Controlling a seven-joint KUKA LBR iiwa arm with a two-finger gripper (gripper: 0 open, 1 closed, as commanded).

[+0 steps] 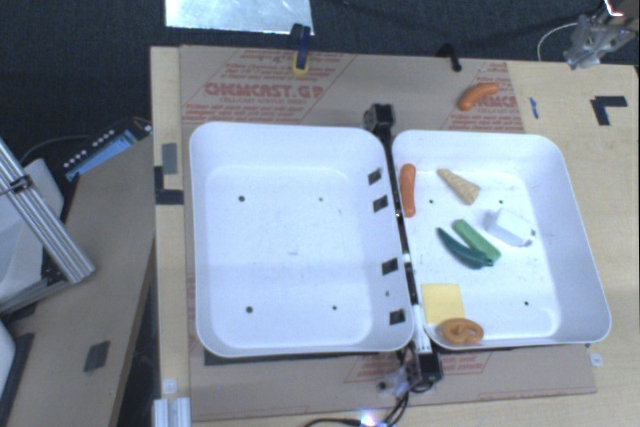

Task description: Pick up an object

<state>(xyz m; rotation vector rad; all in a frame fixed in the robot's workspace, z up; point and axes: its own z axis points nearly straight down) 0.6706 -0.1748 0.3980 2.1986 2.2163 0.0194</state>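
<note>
Sweeping across from nine o'clock, the left bin (290, 245) sat beside the right bin (565, 255). In the right bin an orange sausage (407, 187) hugged the nine o'clock wall. A yellow square (441, 301) and a pretzel (461, 331) lay at seven, a tan wedge (458, 184) at eleven, green pods (468, 245) at centre, and a white block (508, 228) just beside them at two.

Two white bins (290, 140); sausage (407, 188), green pod (468, 244) in the right.

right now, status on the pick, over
Nothing picked yet. Right bin holds orange sausage, green pieces, yellow square, pretzel. Second sausage lies outside on the board.
</note>
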